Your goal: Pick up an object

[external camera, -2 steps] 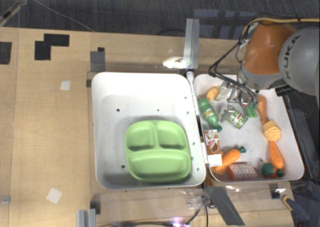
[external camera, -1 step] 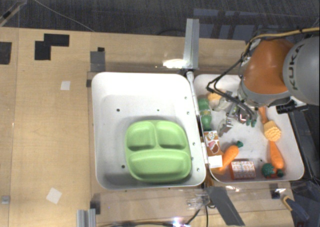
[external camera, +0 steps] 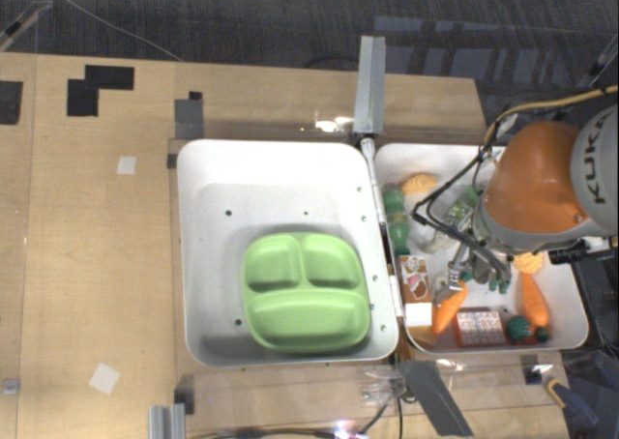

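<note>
Hovering low in the right bin [external camera: 576, 331], the claw [external camera: 462, 278] sits just above an orange carrot [external camera: 447, 311], grip state impossible to tell from where I stand, and crowded neighbours like the red box [external camera: 480, 327] could spoil the grasp.

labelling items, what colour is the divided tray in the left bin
Light green; the divided tray shows clearly in the camera view.

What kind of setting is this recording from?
Likely a robotics lab bench for pick tests: two white bins on a wooden bench, toy food like a carrot and a green tray, and loose cabling.
</note>
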Robot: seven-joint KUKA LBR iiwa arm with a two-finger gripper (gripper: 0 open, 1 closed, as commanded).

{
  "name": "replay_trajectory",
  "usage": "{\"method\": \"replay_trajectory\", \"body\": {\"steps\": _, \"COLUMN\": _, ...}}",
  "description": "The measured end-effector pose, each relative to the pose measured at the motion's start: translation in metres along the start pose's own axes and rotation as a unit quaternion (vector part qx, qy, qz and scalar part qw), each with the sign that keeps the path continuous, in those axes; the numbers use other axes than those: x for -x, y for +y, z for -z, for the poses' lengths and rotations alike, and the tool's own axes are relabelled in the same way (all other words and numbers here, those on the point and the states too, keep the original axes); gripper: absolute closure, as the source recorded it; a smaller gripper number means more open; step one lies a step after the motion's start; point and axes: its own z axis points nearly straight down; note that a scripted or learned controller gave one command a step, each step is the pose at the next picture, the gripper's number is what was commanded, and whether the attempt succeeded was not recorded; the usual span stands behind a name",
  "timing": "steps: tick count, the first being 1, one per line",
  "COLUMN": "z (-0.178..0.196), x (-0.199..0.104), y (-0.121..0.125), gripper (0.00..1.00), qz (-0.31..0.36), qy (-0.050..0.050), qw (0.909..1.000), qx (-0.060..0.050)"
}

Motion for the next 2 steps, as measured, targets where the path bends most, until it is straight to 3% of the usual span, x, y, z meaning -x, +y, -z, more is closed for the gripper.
{"method": "replay_trajectory", "body": {"steps": 1, "z": -0.005, "x": 0.101, "y": 0.004, "gripper": 0.00, "qz": -0.041, "qy": 0.003, "qw": 0.9991, "qx": 0.000}}
{"method": "replay_trajectory", "body": {"steps": 2, "z": -0.002, "x": 0.049, "y": 0.002, "gripper": 0.00, "qz": -0.044, "qy": 0.001, "qw": 0.9990, "qx": 0.000}}
